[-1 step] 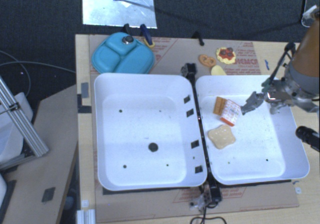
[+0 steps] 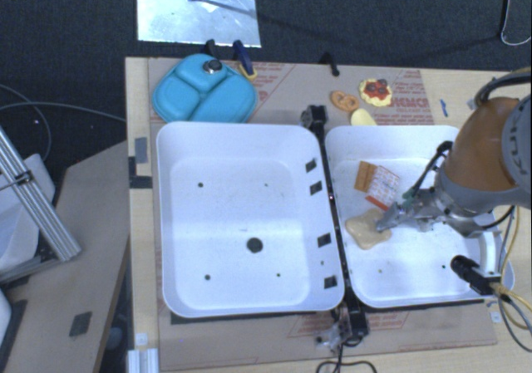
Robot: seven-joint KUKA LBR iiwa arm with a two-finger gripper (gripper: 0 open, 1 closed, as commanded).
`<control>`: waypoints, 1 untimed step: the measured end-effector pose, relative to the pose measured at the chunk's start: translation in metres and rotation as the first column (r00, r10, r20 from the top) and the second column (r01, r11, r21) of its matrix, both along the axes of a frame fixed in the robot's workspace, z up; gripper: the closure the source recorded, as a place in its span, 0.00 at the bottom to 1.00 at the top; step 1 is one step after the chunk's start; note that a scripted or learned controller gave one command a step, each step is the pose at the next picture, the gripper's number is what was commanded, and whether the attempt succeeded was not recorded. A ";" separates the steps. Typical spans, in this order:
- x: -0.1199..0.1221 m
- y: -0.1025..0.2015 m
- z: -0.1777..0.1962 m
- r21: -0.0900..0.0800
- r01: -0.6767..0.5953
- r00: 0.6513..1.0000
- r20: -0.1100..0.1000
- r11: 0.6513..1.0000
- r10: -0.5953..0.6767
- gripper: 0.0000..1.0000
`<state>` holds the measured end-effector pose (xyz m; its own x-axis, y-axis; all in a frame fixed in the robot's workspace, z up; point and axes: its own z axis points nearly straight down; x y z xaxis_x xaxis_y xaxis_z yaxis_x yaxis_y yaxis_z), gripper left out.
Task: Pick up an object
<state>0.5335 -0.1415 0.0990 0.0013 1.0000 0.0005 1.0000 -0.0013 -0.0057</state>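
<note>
White plastic bins sit side by side at centre frame on a cardboard-covered table (image 2: pixel 283 85). The left bin (image 2: pixel 187 143) has a small dark round spot (image 2: pixel 254 245) on its floor. The right bin (image 2: pixel 416 134) holds two things: an orange-and-white packet (image 2: pixel 376 182) lying flat near its upper left, and a beige flat piece (image 2: pixel 366 232) just below it, left of the bin's middle.

The grey arm (image 2: pixel 490 159) with its orange band enters from the right edge, over the right bin. The end effector (image 2: pixel 389 222) is low at the beige piece's right edge, touching or nearly so; whether its fingers are wide or narrow I cannot tell.

Above the bins on the table: a blue lidded container (image 2: pixel 204 90) at upper left, and small toy foods (image 2: pixel 366 97) at upper right.
</note>
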 end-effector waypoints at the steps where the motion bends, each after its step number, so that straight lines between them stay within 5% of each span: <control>1: 0.034 -0.063 -0.012 -0.001 -0.002 1.000 0.015 1.000 0.002 0.00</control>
